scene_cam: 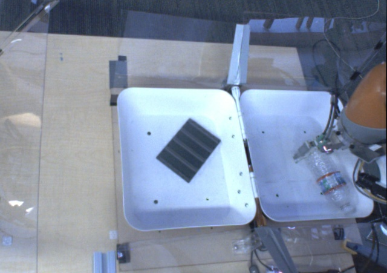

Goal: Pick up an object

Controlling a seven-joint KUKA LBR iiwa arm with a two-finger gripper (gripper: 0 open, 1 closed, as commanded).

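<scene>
While left bin [130,144] holds pad [188,149] — right bin [272,108], bottle [326,175].

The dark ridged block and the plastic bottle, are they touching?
Apart. The camera view shows the block in the left bin and the bottle in the right bin.

The arm [369,105] is cut off at the right edge — just its orange band and a bit of grey wrist are in frame. The end effector [308,149] is small and blurry, so whether its fingers are parted or closed can't be told. The clear plastic bottle [329,180] beside it is see-through against the right bin [272,144] — its outline fades, and contact is impossible to judge.
</scene>
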